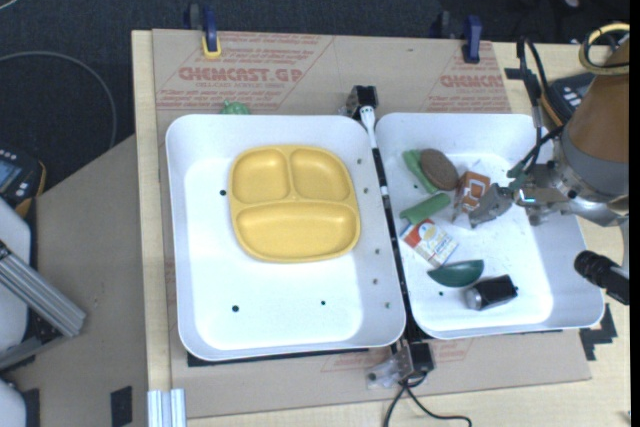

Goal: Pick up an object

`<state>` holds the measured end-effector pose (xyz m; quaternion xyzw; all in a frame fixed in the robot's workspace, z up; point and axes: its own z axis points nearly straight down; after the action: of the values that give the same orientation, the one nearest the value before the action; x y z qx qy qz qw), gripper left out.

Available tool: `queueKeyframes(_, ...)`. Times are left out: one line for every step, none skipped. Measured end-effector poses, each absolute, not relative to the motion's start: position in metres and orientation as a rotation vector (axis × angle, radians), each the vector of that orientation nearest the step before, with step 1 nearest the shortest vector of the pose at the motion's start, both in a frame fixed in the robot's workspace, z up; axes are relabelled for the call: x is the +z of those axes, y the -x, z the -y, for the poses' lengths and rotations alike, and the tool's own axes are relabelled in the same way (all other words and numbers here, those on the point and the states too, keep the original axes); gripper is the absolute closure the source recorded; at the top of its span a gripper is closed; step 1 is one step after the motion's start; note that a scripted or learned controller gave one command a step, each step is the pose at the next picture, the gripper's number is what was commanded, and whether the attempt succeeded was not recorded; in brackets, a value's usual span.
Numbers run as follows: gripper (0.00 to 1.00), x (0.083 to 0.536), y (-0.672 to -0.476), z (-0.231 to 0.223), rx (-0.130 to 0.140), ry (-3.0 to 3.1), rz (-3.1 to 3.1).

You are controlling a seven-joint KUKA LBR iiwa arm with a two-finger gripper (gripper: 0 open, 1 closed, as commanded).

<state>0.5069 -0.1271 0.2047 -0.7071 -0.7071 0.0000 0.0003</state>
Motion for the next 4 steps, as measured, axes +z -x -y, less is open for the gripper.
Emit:
queueKeyframes(1.0, 0.215, -0.508, 0.127, -0.002, 2.222, 2.224)
queueKeyframes(1.0, 0.419, -0.489, 0.057, -0.024, 2.222, 2.241)
queueKeyframes(1.0, 0.544, -0.48, 0.018, -0.023, 2.223, 2.238)
queueKeyframes(1.0, 0.406, -0.478, 0.034, 0.016, 2.218, 2.211)
